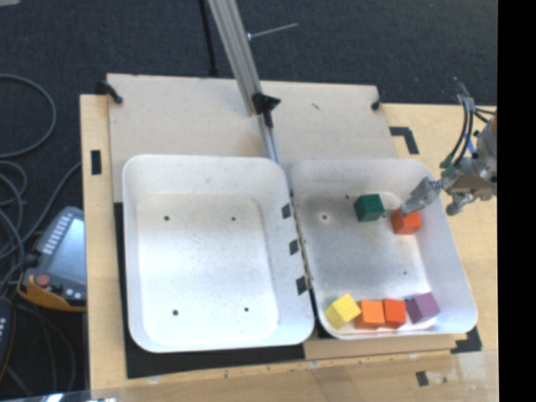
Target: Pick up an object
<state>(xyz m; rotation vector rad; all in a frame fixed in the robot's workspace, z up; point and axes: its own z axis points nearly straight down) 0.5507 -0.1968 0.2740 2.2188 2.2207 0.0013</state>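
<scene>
End effector (429,198) beside six blocks (382,311) (two bins (142,182))

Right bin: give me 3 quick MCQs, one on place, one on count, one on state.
1. Where is the green block?
A. left bin
B. right bin, upper part
C. on the bench outside the bins

2. How many blocks sit in the row along the right bin's near edge?
A. two
B. four
C. six

3. The red block is:
A. lying on the bin floor, right of the green block
B. stacked on the green block
C. in the near row

Key: 1 B, it lies on the right bin's floor, towards the far wall. 2 B, yellow, two orange, purple. 3 A, it lies by the gripper, apart from the green block.
</scene>
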